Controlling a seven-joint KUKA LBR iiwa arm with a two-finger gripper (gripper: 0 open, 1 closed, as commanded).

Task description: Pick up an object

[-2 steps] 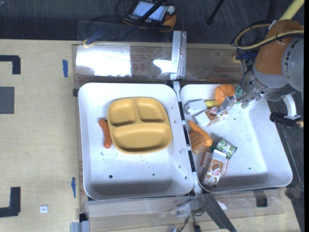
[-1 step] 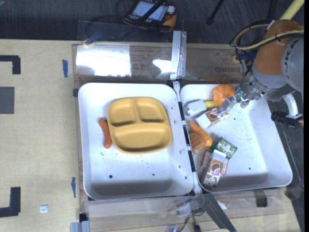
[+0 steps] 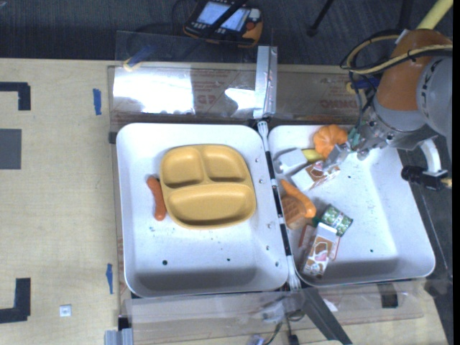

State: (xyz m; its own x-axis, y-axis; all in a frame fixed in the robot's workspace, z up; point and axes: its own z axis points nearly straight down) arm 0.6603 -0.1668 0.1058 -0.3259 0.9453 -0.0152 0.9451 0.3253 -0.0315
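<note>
My gripper (image 3: 339,157) hangs low over the back left part of the right bin (image 3: 381,192). It sits just right of an orange round fruit (image 3: 328,139) and right above a small brown and white packet (image 3: 316,172). Beside these lies a white object (image 3: 287,160) with a bit of yellow next to it. Further forward in the same bin are an orange bread-like piece (image 3: 296,203), a green box (image 3: 335,220) and a brown carton (image 3: 320,253). Nothing is visibly held.
The left bin (image 3: 136,250) holds a yellow divided tray (image 3: 207,185) with an orange sausage-shaped item (image 3: 157,197) against its left side. A ridge (image 3: 277,214) separates the bins. A clear wall (image 3: 187,92) stands behind them. The arm (image 3: 410,85) comes in from the upper right.
</note>
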